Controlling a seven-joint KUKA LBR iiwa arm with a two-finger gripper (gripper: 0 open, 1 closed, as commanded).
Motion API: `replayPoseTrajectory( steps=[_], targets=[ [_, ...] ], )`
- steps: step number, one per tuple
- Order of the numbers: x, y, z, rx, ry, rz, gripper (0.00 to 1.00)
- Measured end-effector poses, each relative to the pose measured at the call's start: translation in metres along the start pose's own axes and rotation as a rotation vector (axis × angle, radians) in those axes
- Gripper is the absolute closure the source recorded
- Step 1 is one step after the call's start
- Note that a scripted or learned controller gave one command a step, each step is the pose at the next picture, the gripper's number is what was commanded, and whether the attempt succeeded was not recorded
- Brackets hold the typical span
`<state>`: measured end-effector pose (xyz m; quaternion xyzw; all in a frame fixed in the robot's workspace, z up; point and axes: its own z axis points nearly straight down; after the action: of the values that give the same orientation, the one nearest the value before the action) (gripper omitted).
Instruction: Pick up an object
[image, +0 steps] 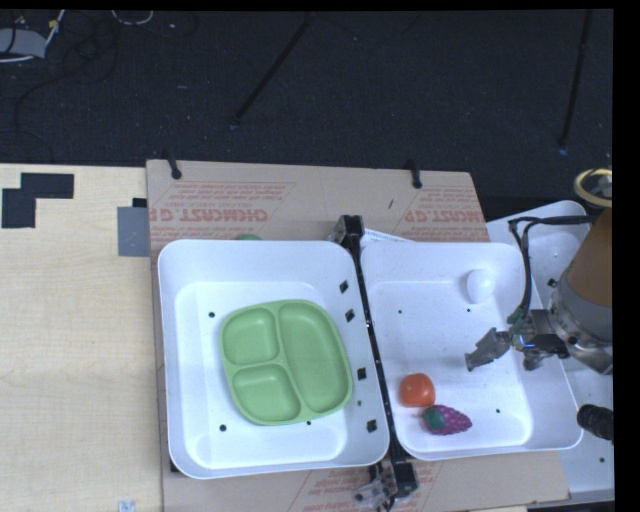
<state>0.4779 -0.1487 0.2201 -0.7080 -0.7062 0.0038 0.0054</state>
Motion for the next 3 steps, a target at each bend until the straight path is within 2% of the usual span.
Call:
replayPoseTrajectory(
  steps=[1, 3],
  targets=[
    [0.000, 0.002, -0.005, -0.011, -0.002, -0.002, 0.00],
    [0.007, 0.003, 0.083, -0.005, 0.001, -0.002, 0.00]
  ],
)
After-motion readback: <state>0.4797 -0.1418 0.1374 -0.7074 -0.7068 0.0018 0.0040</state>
